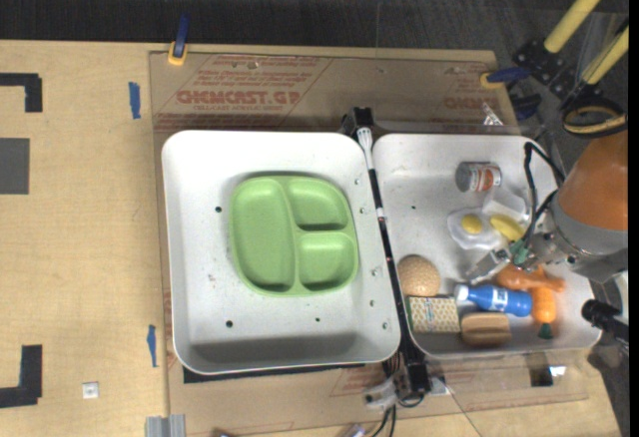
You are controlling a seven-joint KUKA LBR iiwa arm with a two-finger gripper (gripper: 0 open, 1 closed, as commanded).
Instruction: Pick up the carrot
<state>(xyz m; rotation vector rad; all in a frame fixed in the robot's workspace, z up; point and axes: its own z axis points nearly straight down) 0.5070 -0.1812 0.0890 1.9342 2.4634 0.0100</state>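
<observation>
Roughly itemised, taking the right bin (pixel 419 161) as landmark. Left of it: a second white bin (pixel 190 255) holding a glossy green divided plate (pixel 295 232). Inside it: a metal can (pixel 477 176) toward the far wall; a yellow piece in clear wrap (pixel 489 225) mid-bin; a round tan ball (pixel 419 275), a blue bottle (pixel 499 300) and a brown block (pixel 485 327) along the near wall. Carrot (pixel 529 278): orange, smooth, tapered, lying just behind the bottle, directly at the gripper (pixel 504 260). Whether its fingers are spread or closed, I cannot tell.
</observation>
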